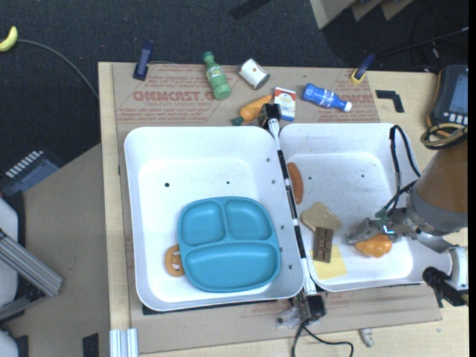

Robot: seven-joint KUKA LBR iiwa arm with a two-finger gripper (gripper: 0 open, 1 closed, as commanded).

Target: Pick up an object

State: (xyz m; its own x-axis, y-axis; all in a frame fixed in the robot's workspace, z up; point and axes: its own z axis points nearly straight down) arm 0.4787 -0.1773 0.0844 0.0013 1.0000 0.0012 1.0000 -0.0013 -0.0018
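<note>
My gripper (362,234) is low in the right bin (336,129), near its front right corner, pointing left. A small orange fruit (375,248) lies right under and against it; whether it is gripped is unclear. To the left of the gripper lie a tan toast slice (320,216), a brown chocolate bar (323,244) and a yellow cheese slice (332,265). An orange sausage (297,182) rests against the bin's left wall.
The left bin (149,162) holds a blue divided plate (227,242) with a pretzel (173,261) tucked at its left edge. Behind the bins lie a green bottle (217,76), a white can (253,73), a carton (284,103) and a blue bottle (326,97). A black cable (398,151) loops over the right bin.
</note>
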